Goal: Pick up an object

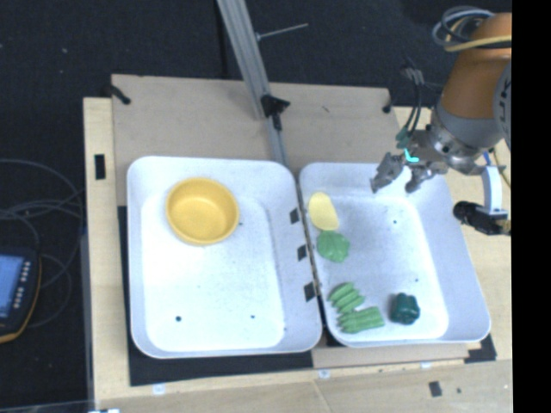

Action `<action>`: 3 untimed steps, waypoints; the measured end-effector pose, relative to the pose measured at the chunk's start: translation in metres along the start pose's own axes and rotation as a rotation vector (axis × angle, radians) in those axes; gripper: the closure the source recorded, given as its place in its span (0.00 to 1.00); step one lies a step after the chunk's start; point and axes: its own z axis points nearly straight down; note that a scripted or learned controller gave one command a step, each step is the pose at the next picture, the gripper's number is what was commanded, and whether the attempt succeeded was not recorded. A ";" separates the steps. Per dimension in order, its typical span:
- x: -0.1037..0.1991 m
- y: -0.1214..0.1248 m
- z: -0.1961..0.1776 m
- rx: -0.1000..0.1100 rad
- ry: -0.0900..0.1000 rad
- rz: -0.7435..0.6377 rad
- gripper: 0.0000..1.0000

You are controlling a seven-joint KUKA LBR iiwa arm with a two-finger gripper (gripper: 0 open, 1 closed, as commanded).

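Note:
My gripper (400,178) hangs over the far right part of the right bin (435,231), its two fingers spread apart with nothing between them. In that bin lie a pale yellow piece (323,212) and a round green piece (333,247) by the left wall. Nearer the front edge sit two ribbed green pieces (353,308) and a dark green pepper-like piece (405,308). All of these sit well left of and below the gripper.
The left bin (215,317) holds a yellow bowl (202,211) at its far left. A grey metal bar (250,58) slants down to the divide between the bins. The right bin's middle is bare.

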 end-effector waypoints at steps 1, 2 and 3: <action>0.000 0.000 0.000 0.000 0.000 0.000 0.00; -0.009 -0.002 0.058 0.005 0.000 0.001 0.00; -0.004 -0.003 0.102 0.004 0.000 -0.001 0.00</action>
